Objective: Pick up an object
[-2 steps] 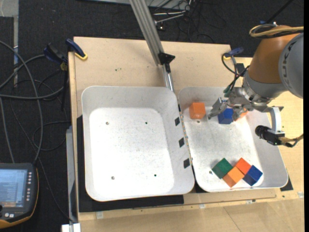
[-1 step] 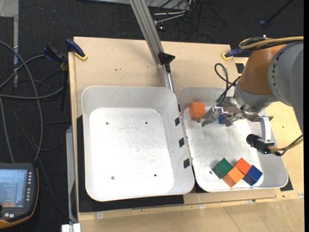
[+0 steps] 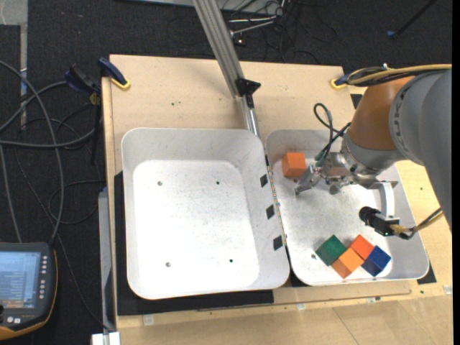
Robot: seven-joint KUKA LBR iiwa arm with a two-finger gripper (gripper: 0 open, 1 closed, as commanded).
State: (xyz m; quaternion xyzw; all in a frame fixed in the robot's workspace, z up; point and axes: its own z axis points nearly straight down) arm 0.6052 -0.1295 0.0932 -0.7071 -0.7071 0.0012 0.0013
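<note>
no readable text, labels or numbers

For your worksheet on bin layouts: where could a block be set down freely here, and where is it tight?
The left bin offers the widest bare floor, wall to wall. In the right bin, a small patch lies between the orange block and the green block. The near right corner is crowded with clustered blocks; the gripper crowds the far part.

Bright even overhead light, white bins [image 3: 194, 279] slightly glaring, soft short shadows, dark floor [image 3: 50, 34] dim, focus sharp throughout
</note>
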